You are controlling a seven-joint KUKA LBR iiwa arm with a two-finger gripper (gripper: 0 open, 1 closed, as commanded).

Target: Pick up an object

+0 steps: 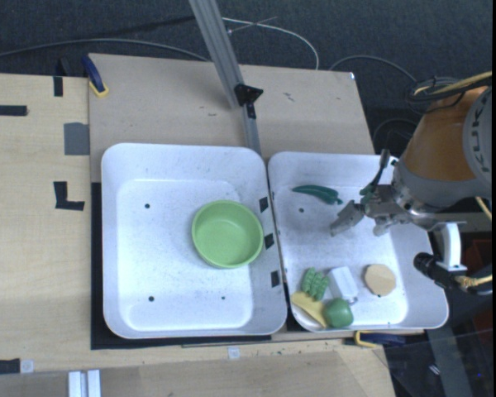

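Far to the gripper's left, a green bowl (227, 234) sits in the left bin (132, 172). In the right bin (314, 168), a dark green pepper-like piece (317, 193) lies just left of the gripper (364, 220), whose fingers are spread apart, gripping nothing. Below it lie a green ridged toy (315, 284), a white block (345, 282), a green ball (339, 313) and a tan round piece (380, 279).

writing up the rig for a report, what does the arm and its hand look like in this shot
The arm is a rounded, bulky body with a broad orange section over a grey wrist segment. From the wrist a grey metal hand extends with two slim fingers. A white part with black fittings sits just below the wrist, and thin cables, one yellow, loop near the arm's top.
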